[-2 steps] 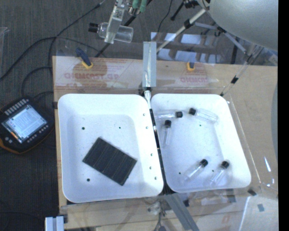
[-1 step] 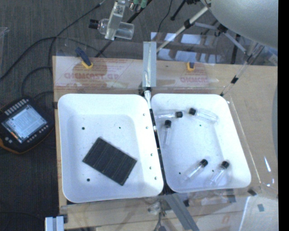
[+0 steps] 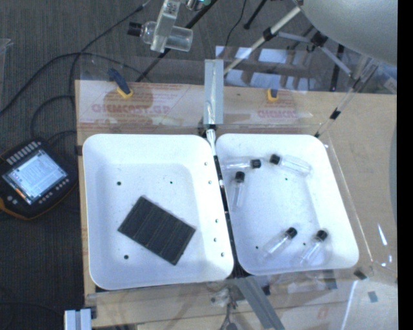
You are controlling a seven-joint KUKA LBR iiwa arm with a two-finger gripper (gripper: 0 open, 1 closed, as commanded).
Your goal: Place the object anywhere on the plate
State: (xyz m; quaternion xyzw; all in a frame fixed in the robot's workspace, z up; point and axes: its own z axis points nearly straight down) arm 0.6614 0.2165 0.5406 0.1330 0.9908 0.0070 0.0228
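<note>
Camera view: left bin (image 3: 97, 193), white and shallow, holds one dark ribbed plate (image 3: 157, 230). The plate lies flat and skewed on the bin floor, towards the front, clear of the walls.

Right bin (image 3: 335, 193) touches the left bin along the middle. It holds five loose vials (image 3: 279, 241), clear with black caps. Three are near the back-left corner. Two are at the front right, side by side and apart.

Gripper (image 3: 165, 33) is at the top of the view, beyond the back edge of the left bin and high off the bench. Its pale fingers (image 3: 170, 16) are narrow, clamped across a held vial (image 3: 182, 40). This vial is clear, roughly horizontal, black cap pointing left. It is well apart from the plate, not over either bin.

A handheld control pendant (image 3: 33, 177) lies on the floor left of the bench.
</note>
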